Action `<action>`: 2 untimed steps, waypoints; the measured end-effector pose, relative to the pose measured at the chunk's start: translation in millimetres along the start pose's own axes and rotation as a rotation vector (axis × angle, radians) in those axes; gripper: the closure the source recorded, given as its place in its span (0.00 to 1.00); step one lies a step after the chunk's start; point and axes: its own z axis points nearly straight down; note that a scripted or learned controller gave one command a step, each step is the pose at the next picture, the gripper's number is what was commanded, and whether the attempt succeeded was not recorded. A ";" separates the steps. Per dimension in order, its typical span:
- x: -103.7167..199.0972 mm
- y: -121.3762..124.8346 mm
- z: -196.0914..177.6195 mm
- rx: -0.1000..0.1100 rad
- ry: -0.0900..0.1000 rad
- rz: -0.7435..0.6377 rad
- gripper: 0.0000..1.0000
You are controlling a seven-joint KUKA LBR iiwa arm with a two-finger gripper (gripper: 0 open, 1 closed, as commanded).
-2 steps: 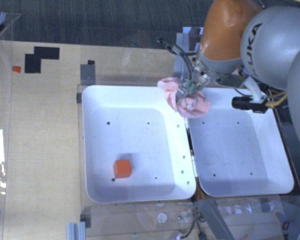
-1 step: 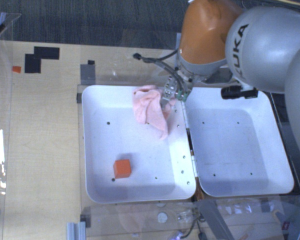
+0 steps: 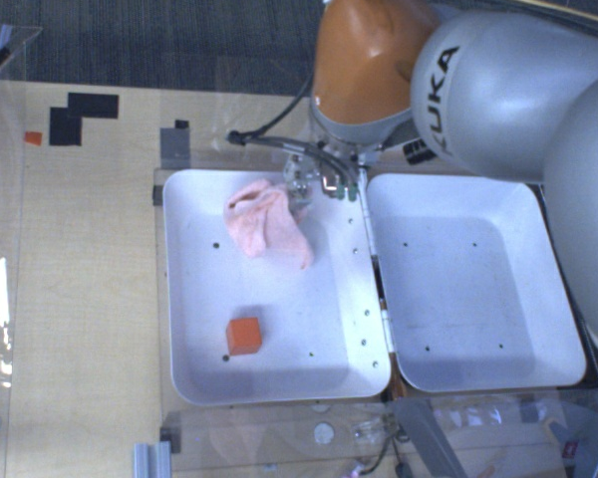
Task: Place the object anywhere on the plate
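The main risk here is a weak catch: the pink cloth [image 3: 268, 229] is lying crumpled and floppy in the upper part of the left bin [image 3: 194, 366], and a pinch on one loose fold at its upper right edge could be slipping free as soon as the arm lifts, or be dragging the fabric across the bin floor instead of raising it. A second worry is the target itself, since no plate is standing out in either bin; the right bin [image 3: 538, 357] is the only other white surface lying close by, so a drop could be landing in the wrong place. The small orange block [image 3: 244, 336] is sitting well apart, near the left bin's lower edge, and is unlikely to be interfering. The grey arm [image 3: 498, 78] is reaching in from the right, its orange wrist band pointing steeply down over the bins' shared upper corner. The claw [image 3: 309, 189] is hanging just at the cloth's upper right edge, apparently touching it; whether it is wide or closed, I cannot tell.
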 end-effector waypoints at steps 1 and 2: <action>2.3 52.7 -7.5 -0.001 0.000 -0.018 1.00; 2.2 52.5 -7.7 -0.001 0.000 -0.018 0.00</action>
